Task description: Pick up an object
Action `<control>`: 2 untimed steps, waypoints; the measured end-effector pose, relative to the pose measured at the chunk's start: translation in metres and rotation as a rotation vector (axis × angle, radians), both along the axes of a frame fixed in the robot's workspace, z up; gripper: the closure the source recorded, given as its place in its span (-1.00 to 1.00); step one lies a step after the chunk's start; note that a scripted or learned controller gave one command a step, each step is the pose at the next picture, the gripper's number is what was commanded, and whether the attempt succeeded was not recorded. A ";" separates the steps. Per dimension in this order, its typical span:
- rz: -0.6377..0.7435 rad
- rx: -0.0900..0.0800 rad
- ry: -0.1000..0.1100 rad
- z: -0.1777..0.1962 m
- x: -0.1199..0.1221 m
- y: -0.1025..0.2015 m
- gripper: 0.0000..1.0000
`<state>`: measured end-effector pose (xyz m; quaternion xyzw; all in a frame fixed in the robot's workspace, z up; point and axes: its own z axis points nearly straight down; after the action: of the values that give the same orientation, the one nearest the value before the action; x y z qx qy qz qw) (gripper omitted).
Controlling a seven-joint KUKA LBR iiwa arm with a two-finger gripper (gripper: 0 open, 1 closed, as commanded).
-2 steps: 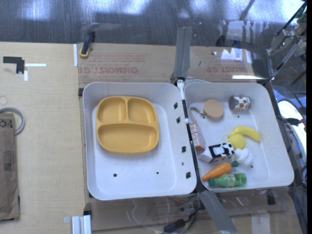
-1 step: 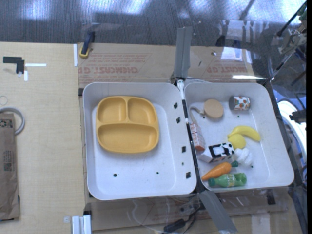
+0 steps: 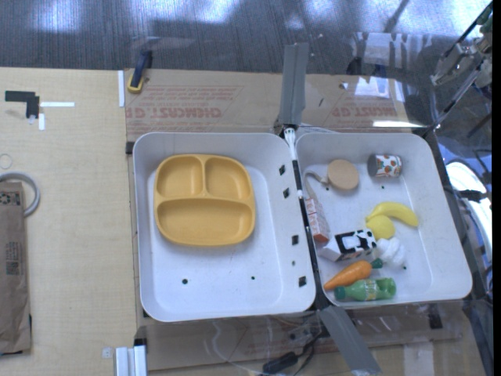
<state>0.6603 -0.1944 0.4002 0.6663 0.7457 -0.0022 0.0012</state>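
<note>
Red lettering ran upside down across the cardboard sheet point(image 3: 188, 100) lying behind the two white bins; it appeared to read "CHEMCAST GP", though the last letters were not clear. Similar red print showed on the cardboard point(image 3: 356, 112) behind the right bin, too obscured by glare to read. Dark print on the brown paper bag point(image 3: 12, 265) at the bench's left edge was too small to make out.
</note>
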 end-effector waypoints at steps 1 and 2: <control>0.381 0.004 0.001 -0.077 -0.001 0.059 -1.00; 0.380 0.002 -0.001 -0.067 0.000 0.058 1.00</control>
<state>0.6603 -0.1362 0.3328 0.5136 0.8580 -0.0007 0.0014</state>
